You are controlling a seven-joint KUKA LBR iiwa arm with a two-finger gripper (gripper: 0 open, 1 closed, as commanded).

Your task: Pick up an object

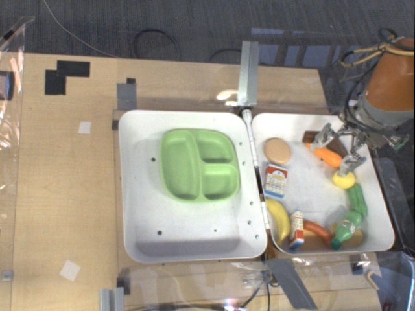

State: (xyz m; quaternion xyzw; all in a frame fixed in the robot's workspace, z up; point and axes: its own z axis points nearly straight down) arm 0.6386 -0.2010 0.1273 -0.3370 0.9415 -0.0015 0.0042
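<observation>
The right bin (305, 193) holds several toy foods. An orange carrot (326, 155) lies near its back right, with a yellow lemon (343, 179) just in front of it and a green cucumber (356, 200) beyond that. My gripper (338, 148) hangs over the carrot's right end, open, its fingers (324, 135) spread to either side. The carrot rests on the bin floor, not gripped. A dark brown piece (311, 137) sits just left of the gripper.
Also in the right bin are a round tan bun (277, 150), a small carton (275, 181), a banana (280, 219), a small can (296, 230), a red sausage (316, 229) and a green bottle (343, 232). The left bin (139, 225) bears a green divided plate (198, 164).
</observation>
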